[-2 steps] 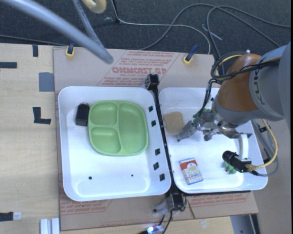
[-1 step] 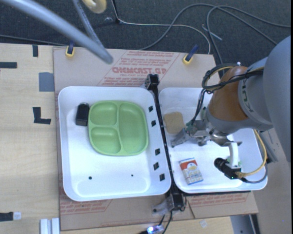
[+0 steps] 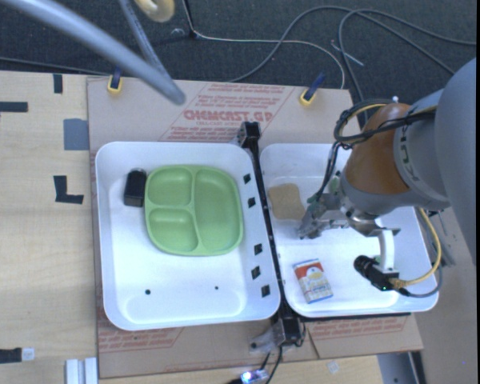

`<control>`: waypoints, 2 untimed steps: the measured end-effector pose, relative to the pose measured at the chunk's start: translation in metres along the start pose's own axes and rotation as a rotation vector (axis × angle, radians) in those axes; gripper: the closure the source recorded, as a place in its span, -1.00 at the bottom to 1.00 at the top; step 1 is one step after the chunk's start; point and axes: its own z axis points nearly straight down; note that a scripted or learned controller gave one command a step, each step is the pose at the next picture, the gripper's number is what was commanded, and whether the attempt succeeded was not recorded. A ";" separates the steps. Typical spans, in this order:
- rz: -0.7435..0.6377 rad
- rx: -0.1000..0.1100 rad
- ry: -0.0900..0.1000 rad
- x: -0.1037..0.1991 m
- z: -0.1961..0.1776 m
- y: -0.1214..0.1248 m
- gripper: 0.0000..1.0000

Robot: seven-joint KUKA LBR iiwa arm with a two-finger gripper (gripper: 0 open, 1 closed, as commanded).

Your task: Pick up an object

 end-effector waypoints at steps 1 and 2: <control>0.002 -0.001 0.001 -0.009 -0.047 0.002 1.00; 0.002 -0.002 0.001 -0.018 -0.095 0.006 1.00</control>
